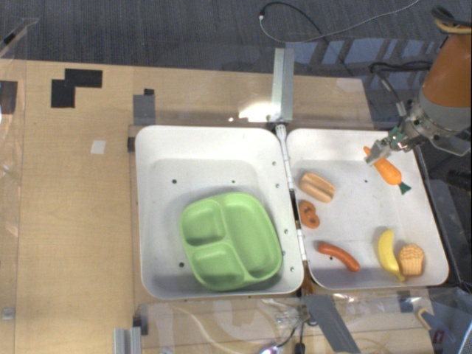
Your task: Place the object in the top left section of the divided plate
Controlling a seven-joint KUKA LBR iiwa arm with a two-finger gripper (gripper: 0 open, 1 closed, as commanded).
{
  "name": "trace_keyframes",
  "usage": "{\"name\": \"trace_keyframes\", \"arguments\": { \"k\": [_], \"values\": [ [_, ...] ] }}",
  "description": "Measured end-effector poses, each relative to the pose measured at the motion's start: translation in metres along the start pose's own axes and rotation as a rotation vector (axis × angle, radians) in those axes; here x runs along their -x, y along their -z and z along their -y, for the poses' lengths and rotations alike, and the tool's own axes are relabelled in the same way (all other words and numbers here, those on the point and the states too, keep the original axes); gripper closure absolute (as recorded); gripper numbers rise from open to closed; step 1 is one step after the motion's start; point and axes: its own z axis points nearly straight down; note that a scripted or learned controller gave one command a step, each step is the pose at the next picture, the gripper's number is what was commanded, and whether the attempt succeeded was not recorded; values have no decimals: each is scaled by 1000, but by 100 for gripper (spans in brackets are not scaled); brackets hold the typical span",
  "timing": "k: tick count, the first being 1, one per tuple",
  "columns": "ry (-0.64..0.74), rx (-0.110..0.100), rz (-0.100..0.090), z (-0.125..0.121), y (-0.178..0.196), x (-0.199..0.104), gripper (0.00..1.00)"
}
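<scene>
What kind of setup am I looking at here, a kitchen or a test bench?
Most likely a lab test bench: two white bins mounted on a wooden bench, toy food such as a carrot and banana, and a green divided plate.

This is a robotics lab, not anyone's kitchen. A pale wooden bench (66,220) carries two shallow white bins (221,153) clamped by metal brackets (283,83), with black marker patches (74,85) stuck on its top. Grey carpet (147,13) runs behind it and a loose black cable (346,22) trails across. The food in the bins is plastic toy food (383,227).
</scene>
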Motion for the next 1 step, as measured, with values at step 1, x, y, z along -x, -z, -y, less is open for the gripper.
{"name": "trace_keyframes", "arguments": {
  "k": [1],
  "values": [
    [42, -2, -3, -39, -73, -61, 100]
  ]
}}
